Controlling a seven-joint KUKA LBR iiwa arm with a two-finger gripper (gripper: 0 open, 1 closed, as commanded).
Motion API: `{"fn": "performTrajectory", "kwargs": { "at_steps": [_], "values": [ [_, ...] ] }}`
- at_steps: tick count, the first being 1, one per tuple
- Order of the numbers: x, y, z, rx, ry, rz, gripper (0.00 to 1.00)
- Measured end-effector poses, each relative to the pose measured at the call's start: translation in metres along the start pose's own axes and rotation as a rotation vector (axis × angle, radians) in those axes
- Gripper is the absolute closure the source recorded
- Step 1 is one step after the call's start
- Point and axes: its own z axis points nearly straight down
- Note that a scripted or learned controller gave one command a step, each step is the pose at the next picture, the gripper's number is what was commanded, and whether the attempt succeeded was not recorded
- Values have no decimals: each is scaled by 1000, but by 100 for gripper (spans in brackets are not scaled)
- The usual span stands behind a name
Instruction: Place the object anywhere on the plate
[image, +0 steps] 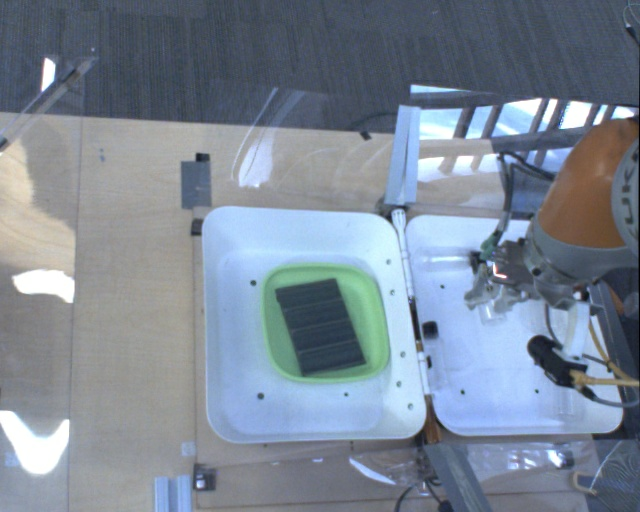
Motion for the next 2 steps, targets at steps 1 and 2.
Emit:
{"fn": "performTrajectory", "kwargs": {
  "at_steps": [1, 2],
  "values": [
    [77, -15, 12, 1, 0, -81, 100],
    [76, -15, 12, 1, 0, -81, 0]
  ]
}}
